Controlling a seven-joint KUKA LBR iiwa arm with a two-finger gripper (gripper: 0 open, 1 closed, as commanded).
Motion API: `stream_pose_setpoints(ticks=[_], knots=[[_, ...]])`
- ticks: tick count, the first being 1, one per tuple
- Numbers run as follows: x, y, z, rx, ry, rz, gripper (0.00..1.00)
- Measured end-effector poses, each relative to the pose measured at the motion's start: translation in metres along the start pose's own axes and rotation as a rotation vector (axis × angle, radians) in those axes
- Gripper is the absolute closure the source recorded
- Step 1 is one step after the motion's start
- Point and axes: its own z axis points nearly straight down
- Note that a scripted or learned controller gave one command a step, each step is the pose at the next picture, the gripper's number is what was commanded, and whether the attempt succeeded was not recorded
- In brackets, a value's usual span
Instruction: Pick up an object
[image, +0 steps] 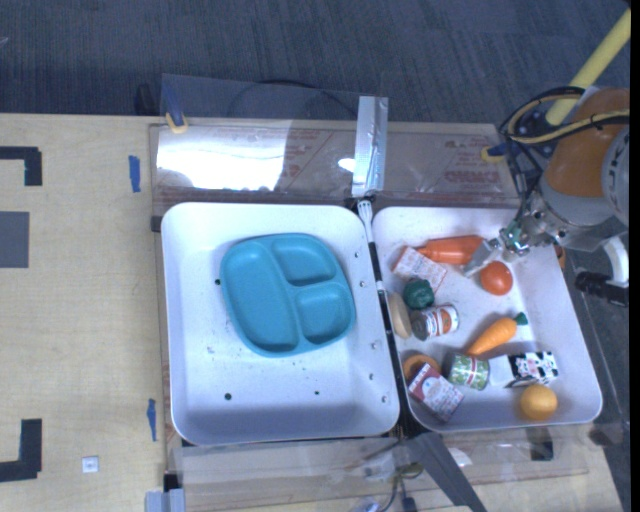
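Left white bin (190, 380) holds blue plastic divided tray (288, 293). Right white bin (580, 350) holds toy food. Pincer (512, 242) low beside small red-orange ball (496, 279), spread state unclear. Nothing lifted; grasp pending.

Nothing really readable here. The little can (437, 322) and the packets (418, 266) in the right bin (580, 340) have labels, but the print's too small and blurry.

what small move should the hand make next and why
Probably lower straight down onto the red tomato. The hand sits just above and right of it in the right bin, beside the long carrot, with nothing seen between its fingers.
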Motion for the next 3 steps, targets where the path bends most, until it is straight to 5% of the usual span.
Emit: stream_pose_setpoints(ticks=[1, 2, 3], knots=[[0.03, -0.047, 0.001, -0.006, -0.012, 0.165, 0.0], [0.028, -0.046, -0.011, -0.011, -0.017, 0.166, 1.0], [0.045, -0.009, -0.094, -0.014, -0.016, 0.244, 1.0]])
